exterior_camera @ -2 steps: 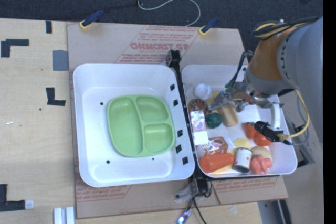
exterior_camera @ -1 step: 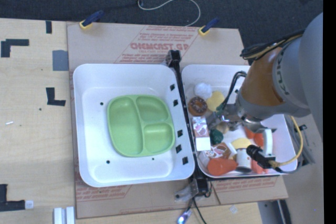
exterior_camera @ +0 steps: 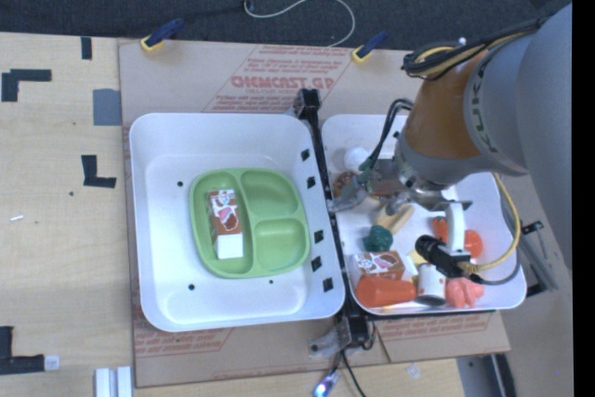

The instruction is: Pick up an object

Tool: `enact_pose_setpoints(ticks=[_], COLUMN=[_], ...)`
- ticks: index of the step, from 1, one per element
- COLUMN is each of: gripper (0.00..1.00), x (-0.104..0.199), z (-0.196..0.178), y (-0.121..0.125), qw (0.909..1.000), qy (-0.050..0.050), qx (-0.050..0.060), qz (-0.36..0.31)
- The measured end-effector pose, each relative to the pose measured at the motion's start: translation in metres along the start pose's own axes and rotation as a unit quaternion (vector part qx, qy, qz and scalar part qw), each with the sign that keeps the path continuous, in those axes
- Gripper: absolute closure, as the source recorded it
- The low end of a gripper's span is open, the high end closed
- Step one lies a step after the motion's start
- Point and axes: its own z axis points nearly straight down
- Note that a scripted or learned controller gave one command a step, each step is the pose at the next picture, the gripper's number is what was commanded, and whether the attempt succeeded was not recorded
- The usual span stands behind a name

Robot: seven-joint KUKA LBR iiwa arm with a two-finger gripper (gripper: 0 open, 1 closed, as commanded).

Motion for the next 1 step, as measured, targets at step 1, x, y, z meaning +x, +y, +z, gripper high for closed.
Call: enact_pose_setpoints(ticks=[1], gripper=[0.0], x=[0.0458], z=[-0.016], y=[-0.0025], qw=[1.0], qy=[-0.004], qx=[0.002], qz=[0.003])
